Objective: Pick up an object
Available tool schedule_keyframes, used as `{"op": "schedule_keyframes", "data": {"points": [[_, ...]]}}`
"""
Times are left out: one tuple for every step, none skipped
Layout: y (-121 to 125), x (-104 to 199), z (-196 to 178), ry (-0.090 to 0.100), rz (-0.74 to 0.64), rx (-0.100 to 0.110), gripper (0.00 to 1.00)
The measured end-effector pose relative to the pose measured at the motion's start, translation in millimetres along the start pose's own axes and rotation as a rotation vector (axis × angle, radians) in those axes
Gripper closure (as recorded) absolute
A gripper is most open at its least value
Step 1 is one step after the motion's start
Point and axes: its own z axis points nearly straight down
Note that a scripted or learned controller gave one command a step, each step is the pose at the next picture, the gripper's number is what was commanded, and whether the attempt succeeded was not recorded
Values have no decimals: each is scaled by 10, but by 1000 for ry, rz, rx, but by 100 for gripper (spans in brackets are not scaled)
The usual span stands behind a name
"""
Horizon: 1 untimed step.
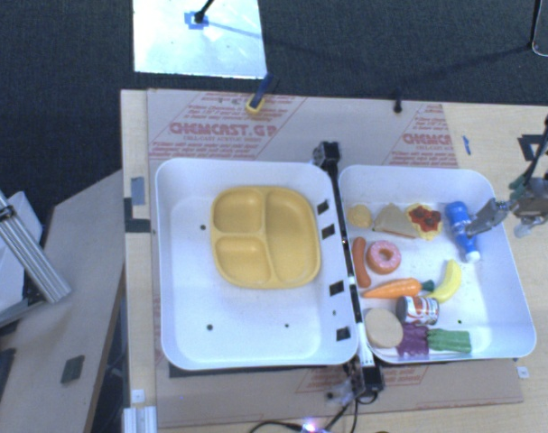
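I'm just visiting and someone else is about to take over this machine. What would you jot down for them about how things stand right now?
Gripper: at the right bin's right edge, beside the blue plastic bottle; nothing visibly held.
Right bin: toy food, including a pink frosted donut, orange carrot, yellow banana, small red-labelled can, pizza slice.
Left bin: a yellow divided plastic plate, compartments bare.
Done: nothing lifted yet.
Left: grasp one object, probably the bottle, and raise it.
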Motion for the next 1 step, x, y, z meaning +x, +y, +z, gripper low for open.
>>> {"op": "schedule_keyframes", "data": {"points": [[21,4,-53,-3,-3,-10,0]]}}
